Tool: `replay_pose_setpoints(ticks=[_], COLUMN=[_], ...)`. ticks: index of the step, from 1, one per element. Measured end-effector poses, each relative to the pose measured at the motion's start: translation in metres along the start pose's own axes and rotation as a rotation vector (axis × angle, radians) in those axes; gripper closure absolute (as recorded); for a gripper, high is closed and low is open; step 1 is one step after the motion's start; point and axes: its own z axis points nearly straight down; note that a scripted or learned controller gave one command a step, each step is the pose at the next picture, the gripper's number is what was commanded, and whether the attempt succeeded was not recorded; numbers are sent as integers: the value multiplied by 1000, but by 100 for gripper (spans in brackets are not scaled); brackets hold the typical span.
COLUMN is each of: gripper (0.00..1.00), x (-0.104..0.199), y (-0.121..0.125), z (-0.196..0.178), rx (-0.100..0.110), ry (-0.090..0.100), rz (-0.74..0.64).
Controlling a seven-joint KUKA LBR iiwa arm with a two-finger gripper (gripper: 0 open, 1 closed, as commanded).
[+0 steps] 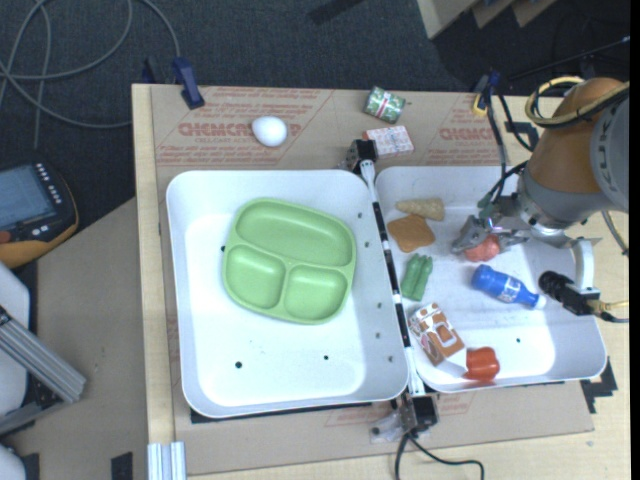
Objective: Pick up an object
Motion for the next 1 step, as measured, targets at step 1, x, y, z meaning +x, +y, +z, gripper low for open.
replay_pose_setpoints(ticks=[1], gripper=[100], x=[49], y=[0], z=[-93], rx=[0], ry=[1], rz=[-3])
